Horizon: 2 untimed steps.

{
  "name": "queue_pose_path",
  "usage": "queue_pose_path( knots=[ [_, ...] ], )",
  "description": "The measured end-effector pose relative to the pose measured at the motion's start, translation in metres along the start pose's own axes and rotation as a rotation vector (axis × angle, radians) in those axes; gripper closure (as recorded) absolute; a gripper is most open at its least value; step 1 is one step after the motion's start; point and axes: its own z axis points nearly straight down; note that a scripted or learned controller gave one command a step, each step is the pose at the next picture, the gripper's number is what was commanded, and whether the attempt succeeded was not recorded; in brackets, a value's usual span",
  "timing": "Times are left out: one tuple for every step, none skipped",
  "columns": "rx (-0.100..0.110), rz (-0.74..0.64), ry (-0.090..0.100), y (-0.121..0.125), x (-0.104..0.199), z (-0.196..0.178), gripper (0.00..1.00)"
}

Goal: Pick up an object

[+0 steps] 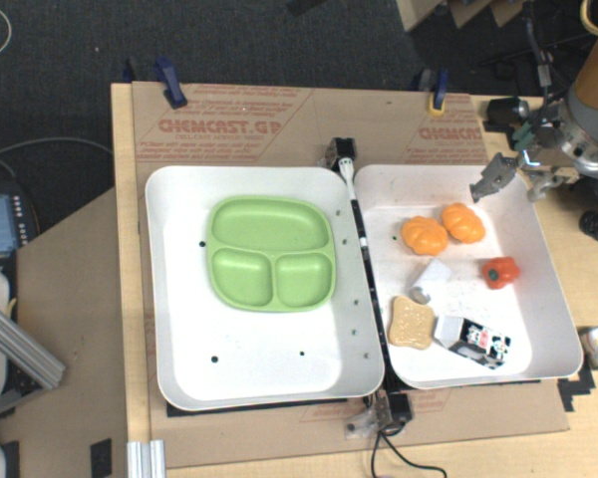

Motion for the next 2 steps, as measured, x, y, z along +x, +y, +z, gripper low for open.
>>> queue_pose_path(
  knots=[
    [0.005,-0.003,0.002,0.053,0.017,0.114,0.00],
    [-0.008,0.003,-0.005,0.002,0.030,0.160,0.00]
  ],
)
